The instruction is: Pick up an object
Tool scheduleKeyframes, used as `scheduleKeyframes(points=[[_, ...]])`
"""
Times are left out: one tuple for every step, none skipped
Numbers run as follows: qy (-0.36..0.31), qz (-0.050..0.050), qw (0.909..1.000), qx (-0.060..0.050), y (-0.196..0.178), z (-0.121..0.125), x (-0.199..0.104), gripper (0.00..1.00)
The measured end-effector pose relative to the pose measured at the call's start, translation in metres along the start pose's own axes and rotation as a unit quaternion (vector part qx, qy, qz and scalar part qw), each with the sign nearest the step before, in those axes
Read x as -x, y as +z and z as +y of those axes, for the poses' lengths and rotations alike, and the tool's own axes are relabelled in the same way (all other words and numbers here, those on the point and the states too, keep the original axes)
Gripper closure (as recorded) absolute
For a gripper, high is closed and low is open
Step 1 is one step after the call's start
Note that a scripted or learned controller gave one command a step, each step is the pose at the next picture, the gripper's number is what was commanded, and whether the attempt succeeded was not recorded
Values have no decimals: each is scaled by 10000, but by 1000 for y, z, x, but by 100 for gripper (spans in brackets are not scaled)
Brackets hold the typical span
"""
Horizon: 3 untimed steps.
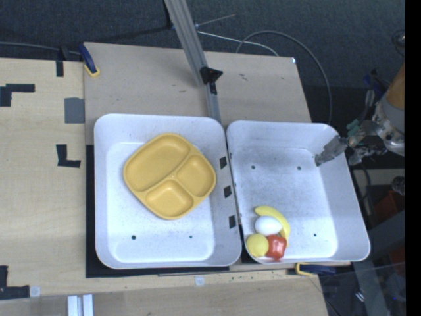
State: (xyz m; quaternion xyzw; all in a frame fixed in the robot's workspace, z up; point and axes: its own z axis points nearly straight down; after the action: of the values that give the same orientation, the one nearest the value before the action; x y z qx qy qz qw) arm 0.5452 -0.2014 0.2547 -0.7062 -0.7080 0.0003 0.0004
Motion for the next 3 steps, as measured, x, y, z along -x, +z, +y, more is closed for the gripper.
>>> scheduleKeyframes(points=[[0, 1, 10000, 0, 0, 0, 0, 0], [6, 5, 10000, -34, 64, -4, -2, 0], [5, 5, 10000, -34, 129, -4, -4, 0]])
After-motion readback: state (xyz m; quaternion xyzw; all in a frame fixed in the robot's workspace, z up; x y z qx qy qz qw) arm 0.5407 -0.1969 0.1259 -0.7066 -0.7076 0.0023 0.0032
